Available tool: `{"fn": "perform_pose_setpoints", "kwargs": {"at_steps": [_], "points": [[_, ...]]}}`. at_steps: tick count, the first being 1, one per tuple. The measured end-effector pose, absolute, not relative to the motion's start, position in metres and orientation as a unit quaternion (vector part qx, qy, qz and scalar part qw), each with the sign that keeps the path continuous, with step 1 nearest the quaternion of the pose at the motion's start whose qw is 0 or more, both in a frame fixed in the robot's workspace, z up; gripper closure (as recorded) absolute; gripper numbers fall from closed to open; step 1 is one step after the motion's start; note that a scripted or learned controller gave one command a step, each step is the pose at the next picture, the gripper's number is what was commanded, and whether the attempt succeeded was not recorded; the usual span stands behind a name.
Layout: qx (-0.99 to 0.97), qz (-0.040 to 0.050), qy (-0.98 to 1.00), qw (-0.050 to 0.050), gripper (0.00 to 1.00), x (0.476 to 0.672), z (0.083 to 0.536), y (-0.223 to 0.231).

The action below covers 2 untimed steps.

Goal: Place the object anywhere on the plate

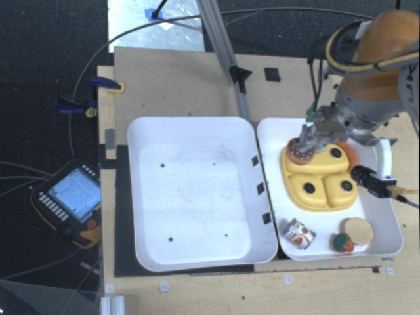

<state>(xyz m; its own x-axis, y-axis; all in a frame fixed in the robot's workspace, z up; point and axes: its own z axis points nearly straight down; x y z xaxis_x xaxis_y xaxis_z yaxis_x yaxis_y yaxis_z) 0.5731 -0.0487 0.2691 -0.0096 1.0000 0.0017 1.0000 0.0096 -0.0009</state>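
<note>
A yellow sectioned plate (323, 174) lies in the right bin (387, 245). On the plate's upper-left section sits a small round brown object with a pinkish rim (300, 155). My gripper (309, 141) comes down from the upper right, its tip directly on or just above that object. The gripper body hides part of the object's far side, and I cannot see whether it is gripped.
In the right bin's near part lie a small red-and-white can (298, 233), a tan disc (358, 229) and a small green-and-red item (341, 243). An orange thing (348, 152) peeks from behind the plate. The left bin (139, 176) stands beside it, and a metal pole (223, 41) rises behind.
</note>
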Motion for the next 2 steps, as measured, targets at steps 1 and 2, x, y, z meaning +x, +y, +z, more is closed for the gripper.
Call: {"fn": "perform_pose_setpoints", "kwargs": {"at_steps": [1, 2], "points": [[-0.704, -0.0007, -0.710, 0.001, 1.00, 0.571, 0.253, 0.001], [-0.703, -0.0004, -0.711, 0.001, 1.00, 0.556, 0.252, 0.055]]}}
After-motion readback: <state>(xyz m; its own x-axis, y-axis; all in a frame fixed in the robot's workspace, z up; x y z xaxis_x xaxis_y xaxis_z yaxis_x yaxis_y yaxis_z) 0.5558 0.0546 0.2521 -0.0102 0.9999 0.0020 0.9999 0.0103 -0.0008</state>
